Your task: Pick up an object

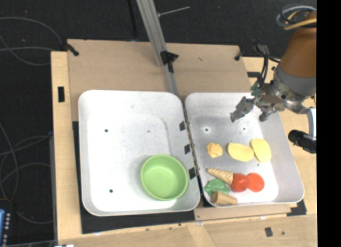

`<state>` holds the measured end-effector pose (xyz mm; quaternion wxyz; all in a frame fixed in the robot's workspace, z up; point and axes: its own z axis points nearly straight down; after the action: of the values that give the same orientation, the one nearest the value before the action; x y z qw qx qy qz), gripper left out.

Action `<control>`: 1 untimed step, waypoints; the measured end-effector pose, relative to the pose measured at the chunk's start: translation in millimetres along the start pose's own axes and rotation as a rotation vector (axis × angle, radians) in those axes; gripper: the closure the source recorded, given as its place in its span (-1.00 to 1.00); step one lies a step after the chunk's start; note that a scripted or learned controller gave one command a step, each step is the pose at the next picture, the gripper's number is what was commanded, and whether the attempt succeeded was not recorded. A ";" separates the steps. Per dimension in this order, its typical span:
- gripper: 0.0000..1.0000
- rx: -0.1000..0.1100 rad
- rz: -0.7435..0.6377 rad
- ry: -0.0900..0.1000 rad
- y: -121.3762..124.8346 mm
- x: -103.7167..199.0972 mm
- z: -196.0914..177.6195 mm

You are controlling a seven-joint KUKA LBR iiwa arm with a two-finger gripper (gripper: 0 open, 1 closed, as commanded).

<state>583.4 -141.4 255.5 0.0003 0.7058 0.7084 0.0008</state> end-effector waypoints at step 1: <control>-1.00 0.000 0.001 0.001 0.1 0.1 -0.1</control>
<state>583.5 -141.3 255.6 0.0002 0.7061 0.7081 0.0011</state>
